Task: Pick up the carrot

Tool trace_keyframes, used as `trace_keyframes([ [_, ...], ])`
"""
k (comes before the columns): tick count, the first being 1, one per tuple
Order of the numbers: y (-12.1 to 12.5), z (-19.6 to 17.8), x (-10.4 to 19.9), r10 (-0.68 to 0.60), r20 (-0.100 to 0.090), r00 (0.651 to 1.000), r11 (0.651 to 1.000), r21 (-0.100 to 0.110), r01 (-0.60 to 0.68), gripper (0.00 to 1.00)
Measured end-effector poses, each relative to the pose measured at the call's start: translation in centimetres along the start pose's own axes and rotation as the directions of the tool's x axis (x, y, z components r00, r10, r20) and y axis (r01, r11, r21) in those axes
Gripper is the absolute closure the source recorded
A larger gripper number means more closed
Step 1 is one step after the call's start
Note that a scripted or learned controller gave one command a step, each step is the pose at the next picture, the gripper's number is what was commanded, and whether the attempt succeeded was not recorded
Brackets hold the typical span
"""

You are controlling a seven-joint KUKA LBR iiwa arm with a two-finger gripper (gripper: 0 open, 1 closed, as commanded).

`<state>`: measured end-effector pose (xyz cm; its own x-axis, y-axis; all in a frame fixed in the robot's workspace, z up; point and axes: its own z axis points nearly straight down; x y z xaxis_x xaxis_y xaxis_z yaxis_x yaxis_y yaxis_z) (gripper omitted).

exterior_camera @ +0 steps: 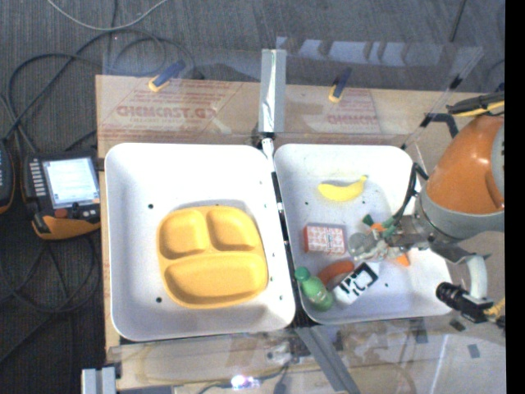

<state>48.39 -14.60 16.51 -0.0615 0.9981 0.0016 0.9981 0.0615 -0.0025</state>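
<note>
the tool sits low in the right bin; whether it is spread or pinching cannot be told. the carrot, seen as an orange tip, lies just beside the tool, toward the arm. a pink box, a red item and a green bottle lie left of the tool; a banana lies beyond it. a yellow tray rests in the left bin.

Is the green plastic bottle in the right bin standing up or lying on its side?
Lying on its side. The green plastic bottle stretches along the floor of the right white bin near its front left corner, its length showing from above.
</note>
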Motion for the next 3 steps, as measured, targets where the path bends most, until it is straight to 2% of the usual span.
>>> trace_keyframes([
  [1, 5.7, -3.0, 4.2, 0.194, 0.002, 0.981, 0.981, 0.001, -0.194, 1.0],
  [2, 0.4, -2.4, -0.8, 0.203, 0.003, 0.979, 0.979, 0.002, -0.203, 1.0],
  [3, -0.5, -0.7, -5.9, 0.071, 0.002, 0.998, 0.998, 0.001, -0.071, 1.0],
])
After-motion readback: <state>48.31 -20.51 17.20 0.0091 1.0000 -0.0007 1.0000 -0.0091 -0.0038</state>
